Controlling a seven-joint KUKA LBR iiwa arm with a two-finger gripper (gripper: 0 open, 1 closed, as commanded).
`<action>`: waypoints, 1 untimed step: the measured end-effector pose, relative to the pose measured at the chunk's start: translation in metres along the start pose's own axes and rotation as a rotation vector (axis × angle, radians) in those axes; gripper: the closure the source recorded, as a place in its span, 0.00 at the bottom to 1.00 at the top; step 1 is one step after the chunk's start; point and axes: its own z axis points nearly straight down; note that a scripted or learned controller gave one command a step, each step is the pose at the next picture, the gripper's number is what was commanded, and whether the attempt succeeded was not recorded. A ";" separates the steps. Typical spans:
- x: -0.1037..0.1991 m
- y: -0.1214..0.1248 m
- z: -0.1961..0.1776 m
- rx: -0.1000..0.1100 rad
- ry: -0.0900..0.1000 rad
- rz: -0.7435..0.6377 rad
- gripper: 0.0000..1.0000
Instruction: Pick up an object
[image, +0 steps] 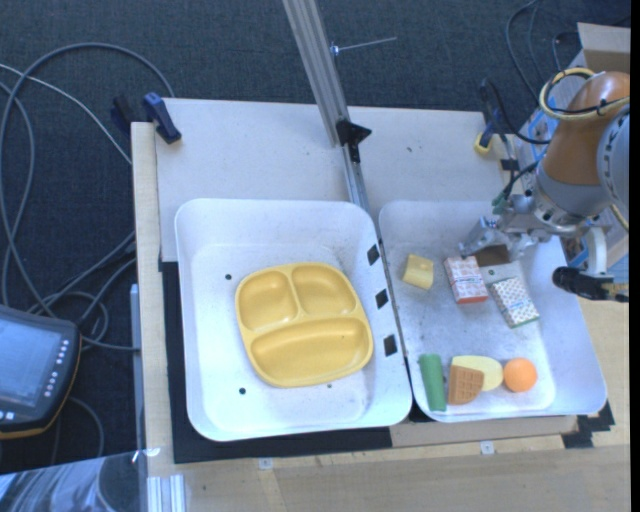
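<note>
My gripper (490, 243) hangs over the upper part of the right bin (570, 345), at the right of the frame, with my grey arm and its orange band (585, 125) rising behind it toward the upper right corner. Whether the gripper is spread or pressed together, I cannot tell from this angle; nothing shows pinched in it.

Just below the gripper lie two small boxes: a red-and-white box (465, 279) close under it, and a checked box (514, 301) to its lower right, the two near each other but apart. To their left, near the bin's left wall, sits a yellow block (419, 271).

Along the bin's lower edge runs a row of toy food: a green stick (431, 381) at the left, a waffle piece (465, 384) resting against a pale yellow piece (485, 371), and an orange ball (519, 375) at the right end.

The left bin (200, 300), at the centre of the frame, holds a yellow divided tray (304, 324) with three compartments, lying flat near the bin's middle.

A metal pole (322, 70) slants down from the top of the frame to the gap between the bins. A blue clamp (161, 115) grips the bench at the upper left, and a dark handheld screen (32, 372) lies on the floor at the left edge among grey cables (60, 150).
</note>
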 end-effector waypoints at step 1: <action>0.000 0.003 -0.017 -0.011 -0.002 -0.001 1.00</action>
